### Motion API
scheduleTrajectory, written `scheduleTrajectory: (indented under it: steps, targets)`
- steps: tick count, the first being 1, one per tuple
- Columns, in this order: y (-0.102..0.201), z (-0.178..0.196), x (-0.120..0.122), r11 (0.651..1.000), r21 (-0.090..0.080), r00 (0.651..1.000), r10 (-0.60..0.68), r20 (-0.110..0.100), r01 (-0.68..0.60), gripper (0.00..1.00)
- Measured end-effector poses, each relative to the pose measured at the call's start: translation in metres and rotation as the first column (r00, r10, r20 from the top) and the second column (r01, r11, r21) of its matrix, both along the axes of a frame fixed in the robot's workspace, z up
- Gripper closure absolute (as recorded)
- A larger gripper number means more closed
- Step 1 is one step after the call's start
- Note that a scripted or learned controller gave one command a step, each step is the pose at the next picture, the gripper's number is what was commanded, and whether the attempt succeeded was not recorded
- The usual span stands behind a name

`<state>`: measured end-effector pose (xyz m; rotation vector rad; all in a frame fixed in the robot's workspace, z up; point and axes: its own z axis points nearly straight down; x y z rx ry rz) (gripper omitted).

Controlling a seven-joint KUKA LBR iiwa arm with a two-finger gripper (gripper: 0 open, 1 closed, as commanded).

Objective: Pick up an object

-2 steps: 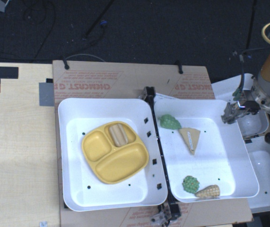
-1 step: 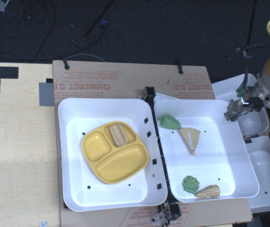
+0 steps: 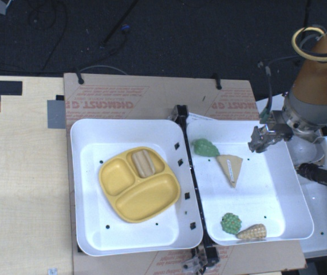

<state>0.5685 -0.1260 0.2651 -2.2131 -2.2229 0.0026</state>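
Overhead, the claw [image 3: 259, 140] hangs above the upper right part of the right bin [image 3: 278, 211], and I cannot tell how it is set. Nothing shows in its grip. Below and left of it lies a tan wedge [image 3: 231, 168], with a green leafy piece [image 3: 206, 148] just beside that. Near the bin's front edge sit a green lump [image 3: 231, 223] and a cone [image 3: 252, 232], touching. A yellow divided tray [image 3: 139, 183] fills the left bin [image 3: 89, 188].
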Motion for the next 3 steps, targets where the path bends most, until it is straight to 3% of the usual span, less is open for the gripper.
scheduleTrajectory:
  steps: [3]
  targets:
    - [0.152, -0.014, -0.021, 1.0, -0.001, 1.0, 0.001, 0.0, -0.001, 1.0]
